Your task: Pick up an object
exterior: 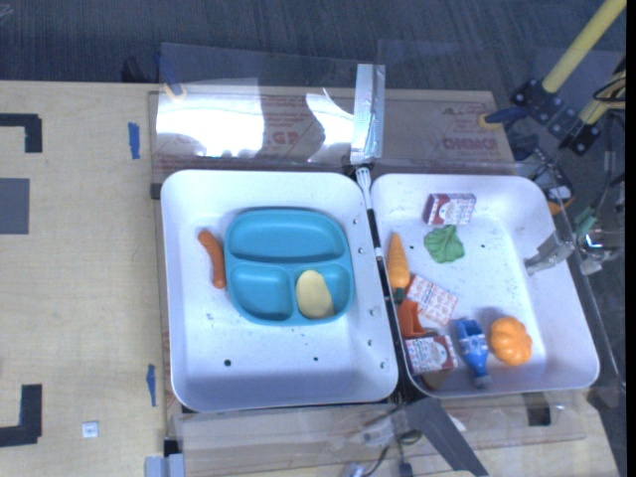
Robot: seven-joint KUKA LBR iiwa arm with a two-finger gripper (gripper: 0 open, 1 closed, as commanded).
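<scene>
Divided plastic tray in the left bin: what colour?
Light blue divided plastic tray, seen in the camera view.

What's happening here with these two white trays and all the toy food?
A robot arm is meant to pick up an object. Its gripper sits at the right bin's far edge, holding nothing visible. That bin holds an orange pumpkin, a blue bottle and small packets. The left bin holds a blue tray.

Even overhead light, w/ strong white glare on the clear plastic sheet (260, 119) at upper centre of frame. Both white bins (189, 266) read bright, nearly blown out. Shadows soft, short. Focus slightly soft throughout; dark floor (298, 8) along top is grainy.
</scene>
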